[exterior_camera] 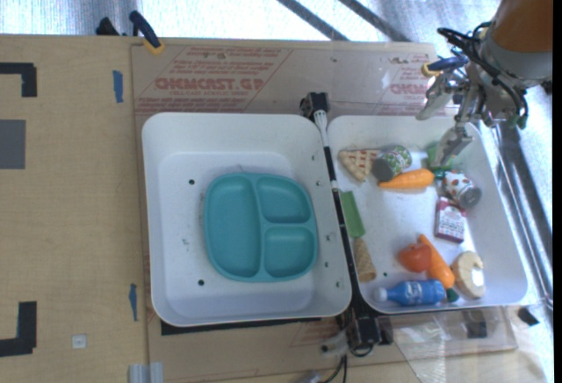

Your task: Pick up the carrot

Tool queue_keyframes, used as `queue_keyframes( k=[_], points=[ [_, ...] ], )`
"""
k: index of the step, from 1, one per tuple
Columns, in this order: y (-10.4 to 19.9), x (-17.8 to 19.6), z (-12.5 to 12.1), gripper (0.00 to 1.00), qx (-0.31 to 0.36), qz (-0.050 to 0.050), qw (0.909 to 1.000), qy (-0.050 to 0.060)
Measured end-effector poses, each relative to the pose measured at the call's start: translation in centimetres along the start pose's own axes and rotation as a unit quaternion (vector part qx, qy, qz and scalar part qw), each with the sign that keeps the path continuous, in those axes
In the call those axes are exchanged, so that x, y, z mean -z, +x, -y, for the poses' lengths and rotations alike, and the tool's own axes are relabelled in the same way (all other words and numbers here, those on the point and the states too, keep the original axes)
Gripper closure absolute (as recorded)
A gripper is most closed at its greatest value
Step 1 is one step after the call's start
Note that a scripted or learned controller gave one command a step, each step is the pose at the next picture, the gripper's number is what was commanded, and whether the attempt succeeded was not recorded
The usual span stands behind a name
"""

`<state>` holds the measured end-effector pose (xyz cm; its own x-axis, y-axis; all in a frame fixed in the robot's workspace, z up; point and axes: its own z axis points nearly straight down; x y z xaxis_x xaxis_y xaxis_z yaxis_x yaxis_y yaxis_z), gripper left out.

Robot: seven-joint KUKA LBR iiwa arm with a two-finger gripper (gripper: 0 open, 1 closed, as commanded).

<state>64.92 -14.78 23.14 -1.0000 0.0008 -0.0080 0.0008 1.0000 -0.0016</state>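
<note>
The carrot [407,180] lies on its side in the upper part of the right bin [500,223], orange with its green end pointing right, toward a small can [459,189]. My gripper [447,122] hovers above the bin's top right corner, up and to the right of the carrot. Its two grey fingers [436,97] stand apart, open, with nothing between them. The lower finger reaches down close to the carrot's green end.
Touching the carrot's upper left are a green-grey can [392,160] and a waffle wedge [358,163]. Lower in the right bin lie a red packet [450,221], an orange toy [426,256], a bread roll [470,274] and a blue bottle [411,292]. The left bin holds a teal divided plate [260,226].
</note>
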Motion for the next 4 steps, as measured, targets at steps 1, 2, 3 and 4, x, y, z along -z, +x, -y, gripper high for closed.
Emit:
queue_keyframes(
  k=[1, 2, 3, 4],
  points=[
    [0.2, -12.9, -1.8, 0.00, 0.144, -0.003, 0.9895, -0.003],
    [3.3, -14.1, -3.9, 0.00, 0.303, 0.003, 0.9529, -0.001],
    [7.4, -14.1, 3.7, 0.00, 0.318, 0.005, 0.9480, -0.005],
    [6.9, -12.8, 3.7, 1.00, 0.319, 0.011, 0.9478, -0.002]
  ],
)
